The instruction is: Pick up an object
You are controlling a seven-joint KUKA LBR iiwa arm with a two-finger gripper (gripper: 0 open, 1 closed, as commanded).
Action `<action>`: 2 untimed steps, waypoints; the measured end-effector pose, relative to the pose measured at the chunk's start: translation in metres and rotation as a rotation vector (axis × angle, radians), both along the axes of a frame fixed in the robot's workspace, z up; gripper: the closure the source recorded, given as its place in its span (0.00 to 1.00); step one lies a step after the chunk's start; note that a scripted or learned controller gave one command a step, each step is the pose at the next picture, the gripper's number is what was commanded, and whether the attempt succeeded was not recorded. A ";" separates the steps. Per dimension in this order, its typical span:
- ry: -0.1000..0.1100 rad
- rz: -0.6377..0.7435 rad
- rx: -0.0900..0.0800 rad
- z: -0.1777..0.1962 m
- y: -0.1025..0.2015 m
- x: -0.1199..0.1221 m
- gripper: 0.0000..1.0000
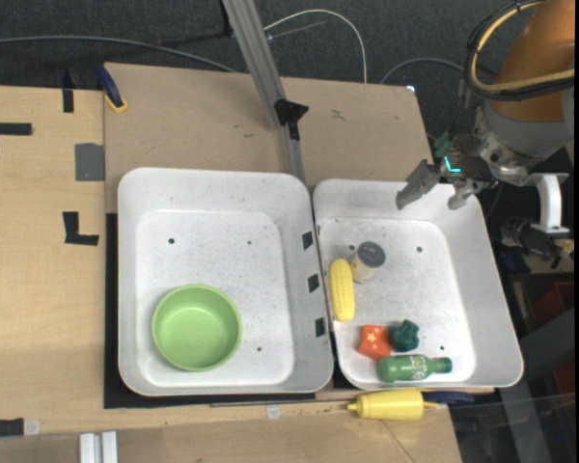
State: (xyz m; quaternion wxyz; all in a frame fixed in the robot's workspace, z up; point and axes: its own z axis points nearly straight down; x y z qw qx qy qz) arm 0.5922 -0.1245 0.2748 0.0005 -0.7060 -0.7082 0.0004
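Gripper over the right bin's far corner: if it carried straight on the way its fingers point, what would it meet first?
Probably the bare floor of the right bin. The gripper is open, fingers angled down-left; the grey-capped jar lies further along, though depth is uncertain.

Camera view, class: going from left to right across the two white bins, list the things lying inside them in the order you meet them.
Green bowl → yellow corn cob → grey-capped jar → green bottle.

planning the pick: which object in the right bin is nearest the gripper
The grey-capped jar, uppermost in the right bin, closest to the gripper; corn and green bottle lie farther.
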 end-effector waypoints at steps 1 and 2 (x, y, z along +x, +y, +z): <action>0.004 -0.002 -0.001 -0.044 0.001 -0.004 0.00; 0.007 -0.002 0.000 -0.109 0.000 -0.007 0.00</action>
